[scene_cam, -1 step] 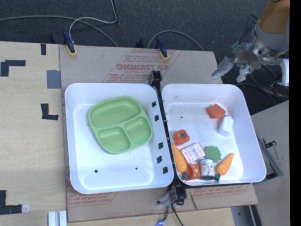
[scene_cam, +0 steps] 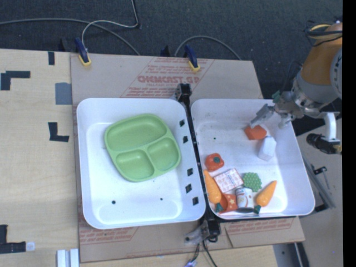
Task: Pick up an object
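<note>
- Arm [scene_cam: 322, 65]: enters from the right edge, orange band above the wrist, over the upper right corner of the right bin [scene_cam: 289, 143].
- Gripper [scene_cam: 273, 117]: two fingers spread apart, nothing between them. It sits above the bin's upper right area, just up and right of the orange block [scene_cam: 256, 132].
- Orange block: lies on the bin floor, apart from the fingers.
- White block [scene_cam: 268, 148]: just below and right of the orange block.
- Lower part of the right bin: tomato [scene_cam: 214, 161], packet [scene_cam: 228, 179], green cluster [scene_cam: 252, 180], two carrots [scene_cam: 212, 188] [scene_cam: 266, 193], small can [scene_cam: 242, 197], all close together.
- Left bin [scene_cam: 94, 160]: holds a green divided plate [scene_cam: 143, 147], tilted in plan.
- Both bins rest on cardboard [scene_cam: 161, 77] fixed by two clamps [scene_cam: 83, 53].
</note>
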`<state>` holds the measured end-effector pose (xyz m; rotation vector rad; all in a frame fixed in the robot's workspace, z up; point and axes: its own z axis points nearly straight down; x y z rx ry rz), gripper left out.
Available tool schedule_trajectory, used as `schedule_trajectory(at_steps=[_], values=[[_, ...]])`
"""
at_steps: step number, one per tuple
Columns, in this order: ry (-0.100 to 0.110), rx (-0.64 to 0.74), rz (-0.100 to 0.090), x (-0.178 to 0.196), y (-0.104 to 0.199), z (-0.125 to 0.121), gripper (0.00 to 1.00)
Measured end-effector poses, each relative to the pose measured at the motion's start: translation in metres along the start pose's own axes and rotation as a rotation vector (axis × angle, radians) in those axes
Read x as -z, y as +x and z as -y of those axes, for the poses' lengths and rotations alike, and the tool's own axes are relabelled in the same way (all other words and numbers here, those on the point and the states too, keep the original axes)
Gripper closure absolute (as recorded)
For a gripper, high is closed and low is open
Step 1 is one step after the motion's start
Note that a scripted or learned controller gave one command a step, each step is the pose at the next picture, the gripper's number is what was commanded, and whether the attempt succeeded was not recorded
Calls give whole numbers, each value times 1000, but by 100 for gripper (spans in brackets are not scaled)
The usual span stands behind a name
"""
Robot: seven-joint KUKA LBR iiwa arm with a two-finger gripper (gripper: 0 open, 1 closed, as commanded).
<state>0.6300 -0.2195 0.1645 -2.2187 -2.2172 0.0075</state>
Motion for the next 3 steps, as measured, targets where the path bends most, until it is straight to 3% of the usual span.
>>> schedule_trajectory(at_steps=[1, 2, 3], values=[[-10, 2, 2, -77, 9, -22, 0], [-12, 4, 5, -67, 9, -22, 100], [-6, 3, -2, -72, 93, -39, 100]])
